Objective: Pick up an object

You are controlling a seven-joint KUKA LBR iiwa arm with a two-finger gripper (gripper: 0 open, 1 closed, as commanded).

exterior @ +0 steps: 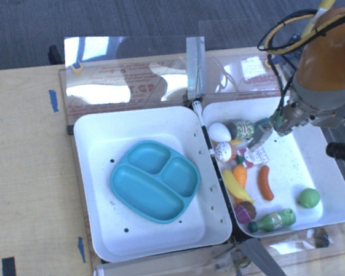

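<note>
1. A pale wooden bench (25, 200) with a matt grain is seen under two shallow white plastic bins with rounded corners, set side by side and touching along their inner edges.
2. The grey arm with a glossy orange band (325, 61) is seen reaching in from the right, with yellow and black cables looped above it.
3. The left white bin (92, 143) is occupied by a smooth turquoise plastic plate (154, 181) divided into three compartments; its long axis runs from upper left to lower right.
4. The right white bin (324, 166) is crowded along its left side with small toy foods.
5. The metallic two-finger gripper (257, 135) is placed low over the upper left part of the right bin, pointing left and down; whether its fingers are spread or pressed together cannot be told.
6. A green glossy toy bottle (272, 220) is laid on its side near the front wall, its long axis running almost left to right.
7. A yellow curved banana (235, 184) is angled from upper left to lower right.
8. An orange-red sausage (264, 182) is laid almost front to back, well apart from the gripper.
9. A round lime-green fruit (308, 197) is seen at the lower right.
10. A smooth white egg (219, 132) is seen just left of the gripper.
</note>
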